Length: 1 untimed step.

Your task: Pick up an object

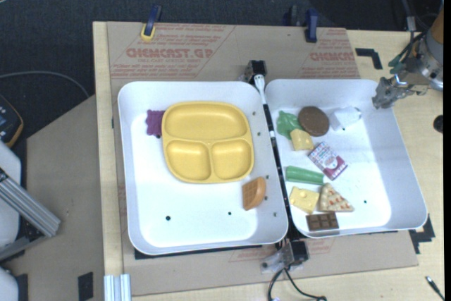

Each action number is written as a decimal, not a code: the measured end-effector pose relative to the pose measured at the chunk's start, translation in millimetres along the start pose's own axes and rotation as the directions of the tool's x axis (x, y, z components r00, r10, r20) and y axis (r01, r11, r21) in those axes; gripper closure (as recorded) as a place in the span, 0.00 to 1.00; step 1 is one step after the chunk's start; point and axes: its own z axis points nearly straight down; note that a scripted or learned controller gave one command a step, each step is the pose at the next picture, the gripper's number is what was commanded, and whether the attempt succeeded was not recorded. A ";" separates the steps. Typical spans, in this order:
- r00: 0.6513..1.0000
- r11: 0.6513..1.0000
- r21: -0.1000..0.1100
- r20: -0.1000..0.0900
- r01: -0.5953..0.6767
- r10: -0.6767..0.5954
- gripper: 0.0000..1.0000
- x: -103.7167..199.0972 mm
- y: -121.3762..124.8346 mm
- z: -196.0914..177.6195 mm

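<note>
Small toy foods lie clustered in the left half of the right bin (402, 151): a brown round patty (313, 120) at its 11 o'clock, a pink packet (328, 160) near centre, a pizza slice (334, 199) and a chocolate bar (323, 222) toward 7 o'clock. The gripper (387, 93) hangs over the bin's 1 o'clock corner, gripping nothing; whether it is released or clenched cannot be told. The left bin (141, 173) holds a yellow divided plate (208, 139).

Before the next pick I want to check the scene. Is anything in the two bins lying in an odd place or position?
Mostly no. One purple item is partly tucked under the yellow divided plate at its left edge in the left bin, so it is half hidden. The toy foods in the right bin lie loose but nothing looks spilled.
</note>
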 end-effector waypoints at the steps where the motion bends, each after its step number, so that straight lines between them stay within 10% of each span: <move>1: 1.000 1.000 0.006 -0.002 0.000 0.000 1.00 0.1 0.9 -0.9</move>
